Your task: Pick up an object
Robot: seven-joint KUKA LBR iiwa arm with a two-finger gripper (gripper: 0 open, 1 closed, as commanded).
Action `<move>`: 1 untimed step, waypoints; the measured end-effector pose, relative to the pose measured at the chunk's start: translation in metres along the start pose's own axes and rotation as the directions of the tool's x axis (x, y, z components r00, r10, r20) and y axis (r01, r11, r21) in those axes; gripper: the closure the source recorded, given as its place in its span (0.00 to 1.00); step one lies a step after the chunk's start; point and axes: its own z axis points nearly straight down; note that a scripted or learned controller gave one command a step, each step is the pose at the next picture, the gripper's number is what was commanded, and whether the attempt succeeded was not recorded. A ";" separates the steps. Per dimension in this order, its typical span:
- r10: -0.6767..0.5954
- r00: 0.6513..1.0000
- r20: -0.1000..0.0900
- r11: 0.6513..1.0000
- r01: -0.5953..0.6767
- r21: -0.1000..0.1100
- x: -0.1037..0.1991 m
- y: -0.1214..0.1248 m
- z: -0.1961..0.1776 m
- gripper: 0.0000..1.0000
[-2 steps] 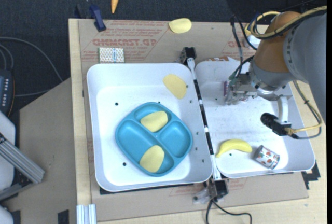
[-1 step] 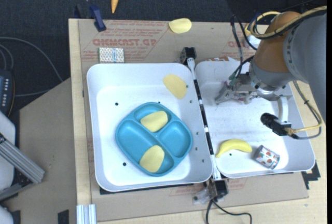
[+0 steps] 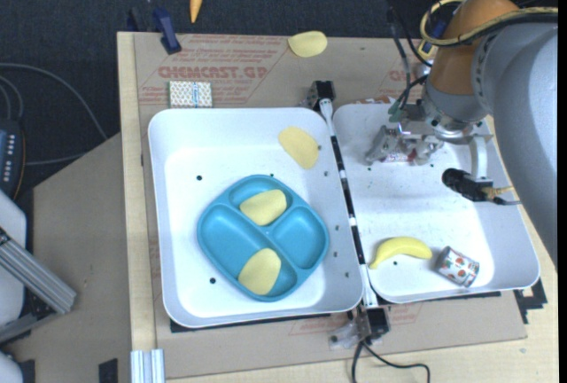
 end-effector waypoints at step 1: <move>0.003 1.000 0.009 1.000 -0.003 0.012 -0.006 -0.003 -0.010 1.00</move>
